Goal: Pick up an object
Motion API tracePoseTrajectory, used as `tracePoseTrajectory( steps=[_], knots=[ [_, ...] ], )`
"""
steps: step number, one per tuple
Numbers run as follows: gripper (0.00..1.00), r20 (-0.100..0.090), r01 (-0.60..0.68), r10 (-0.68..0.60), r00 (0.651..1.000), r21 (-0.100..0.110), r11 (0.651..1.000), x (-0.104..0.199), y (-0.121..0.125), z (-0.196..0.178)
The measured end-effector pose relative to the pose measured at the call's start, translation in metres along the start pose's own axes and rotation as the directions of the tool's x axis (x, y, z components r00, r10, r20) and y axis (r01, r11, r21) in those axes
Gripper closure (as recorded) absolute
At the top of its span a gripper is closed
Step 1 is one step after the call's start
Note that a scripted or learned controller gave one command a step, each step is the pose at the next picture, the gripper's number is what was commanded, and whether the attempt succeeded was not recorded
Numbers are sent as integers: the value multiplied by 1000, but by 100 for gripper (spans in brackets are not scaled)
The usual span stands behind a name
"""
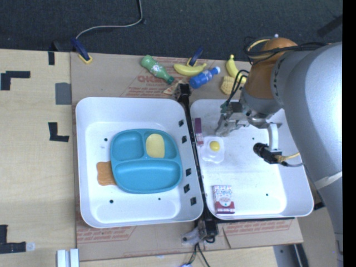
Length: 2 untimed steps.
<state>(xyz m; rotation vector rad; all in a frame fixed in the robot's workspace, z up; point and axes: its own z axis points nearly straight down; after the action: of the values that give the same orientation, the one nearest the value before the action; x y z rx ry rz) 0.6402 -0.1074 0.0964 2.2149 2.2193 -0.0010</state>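
- Left bin (89, 166): a blue divided plate (146, 161) carries a yellow oval item (155, 146). An orange piece (104, 173) is partly hidden under the plate's left edge.
- Right bin (295, 199): a clear cup with a yellow centre (213, 148) lies near the divider; a small red-and-white packet (223, 198) sits near the front wall.
- Gripper (227, 122): positioned over the right bin just above the cup. Grip state: cannot tell; the wrist blocks the tips.

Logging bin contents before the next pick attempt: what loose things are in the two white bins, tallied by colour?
Blue: 1, the divided plate, left bin.
Yellow: 2, an oval piece on that plate, a small round piece in the right bin.
Orange: 1, a flat piece tucked under the plate's left edge.
Red and white: 1, a small packet, right bin.
Total: 5
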Motion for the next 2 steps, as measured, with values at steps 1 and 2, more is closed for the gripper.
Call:
tracePoseTrajectory(
  steps=[1,2],
  knots=[
    [0,0,0,0,1000,1,1000,0,0,0],
    [0,0,-2,2,1000,0,1000,7,-21,10]
  ],
)
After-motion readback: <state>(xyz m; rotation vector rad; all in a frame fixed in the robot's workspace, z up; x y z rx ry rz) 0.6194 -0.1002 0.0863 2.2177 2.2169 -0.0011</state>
